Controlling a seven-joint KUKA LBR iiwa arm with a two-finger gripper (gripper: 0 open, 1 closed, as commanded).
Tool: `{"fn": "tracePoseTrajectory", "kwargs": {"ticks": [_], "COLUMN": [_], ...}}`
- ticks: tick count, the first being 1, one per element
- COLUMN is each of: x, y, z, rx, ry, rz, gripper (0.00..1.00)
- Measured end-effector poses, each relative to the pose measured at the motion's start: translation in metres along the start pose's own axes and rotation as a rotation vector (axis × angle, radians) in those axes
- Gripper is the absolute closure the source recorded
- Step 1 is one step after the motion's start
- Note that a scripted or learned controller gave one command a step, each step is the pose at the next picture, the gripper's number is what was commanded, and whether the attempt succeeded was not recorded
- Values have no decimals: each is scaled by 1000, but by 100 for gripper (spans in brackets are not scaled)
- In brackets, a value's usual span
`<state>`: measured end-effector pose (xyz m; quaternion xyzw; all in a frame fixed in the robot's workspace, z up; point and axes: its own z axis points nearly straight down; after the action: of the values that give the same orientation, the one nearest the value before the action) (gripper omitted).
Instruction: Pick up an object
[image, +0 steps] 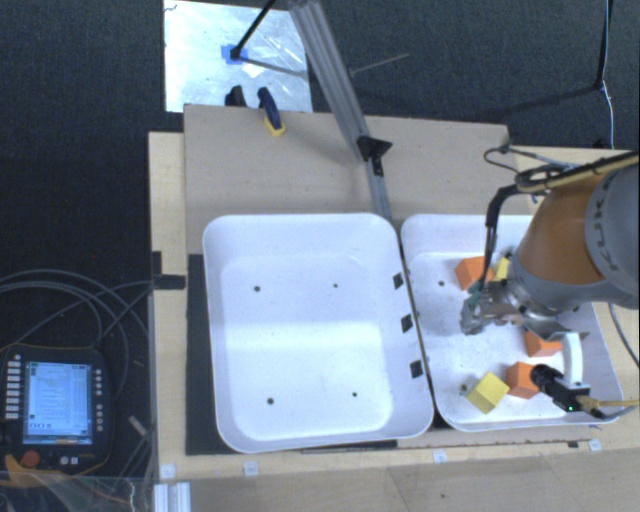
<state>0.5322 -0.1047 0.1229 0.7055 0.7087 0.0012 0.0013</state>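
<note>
My gripper (476, 314) hangs low over the middle of the right bin (440, 380), under the grey arm with its orange band. An orange block (470, 271) lies just behind it, partly covered by the wrist. A yellow block (487, 392) sits near the bin's front, with an orange block (521, 379) touching its right side. Another orange piece (542, 346) shows below the wrist. I see nothing between the gripper's fingers.
The left bin (300, 330) stands beside the right one. A slanted metal pole (345, 95) crosses the back of the bench. A teach pendant (55, 405) and cables lie on the floor at the left.
</note>
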Motion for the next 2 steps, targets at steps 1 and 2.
{"fn": "tracePoseTrajectory", "kwargs": {"ticks": [1,2], "x": [5,4], "y": [1,4], "z": [-63,-117], "rx": [-4,-5], "ry": [-1,-1], "rz": [0,-1], "gripper": [100,100]}}
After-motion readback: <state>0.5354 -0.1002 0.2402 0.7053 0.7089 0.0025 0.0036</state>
